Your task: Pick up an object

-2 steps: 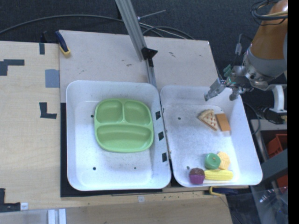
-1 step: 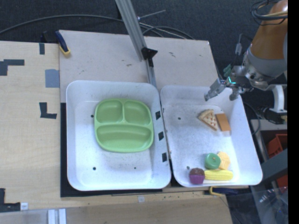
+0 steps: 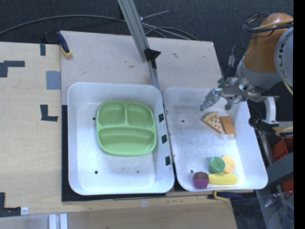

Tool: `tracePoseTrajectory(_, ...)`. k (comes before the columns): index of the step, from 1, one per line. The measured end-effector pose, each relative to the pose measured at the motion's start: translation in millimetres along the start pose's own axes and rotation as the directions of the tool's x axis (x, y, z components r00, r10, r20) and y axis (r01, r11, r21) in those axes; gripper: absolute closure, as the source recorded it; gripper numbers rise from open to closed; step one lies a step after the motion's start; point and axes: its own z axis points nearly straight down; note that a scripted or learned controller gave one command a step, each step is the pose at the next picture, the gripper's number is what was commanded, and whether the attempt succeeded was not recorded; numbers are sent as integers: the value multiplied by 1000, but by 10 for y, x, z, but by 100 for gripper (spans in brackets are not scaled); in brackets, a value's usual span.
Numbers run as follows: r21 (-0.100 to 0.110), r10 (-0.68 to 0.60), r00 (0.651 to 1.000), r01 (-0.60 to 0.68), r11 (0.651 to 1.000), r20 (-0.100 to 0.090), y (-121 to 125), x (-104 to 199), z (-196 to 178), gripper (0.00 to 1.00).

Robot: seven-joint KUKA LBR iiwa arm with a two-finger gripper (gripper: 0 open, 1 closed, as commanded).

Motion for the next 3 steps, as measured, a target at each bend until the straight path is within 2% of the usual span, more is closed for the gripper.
tracePoseTrajectory(2,0,0,1000,0,1000,0,11,-1,891,0)
tracePoseTrajectory(3,-3,-1,1000,1,1000,0,23,2,764,100)
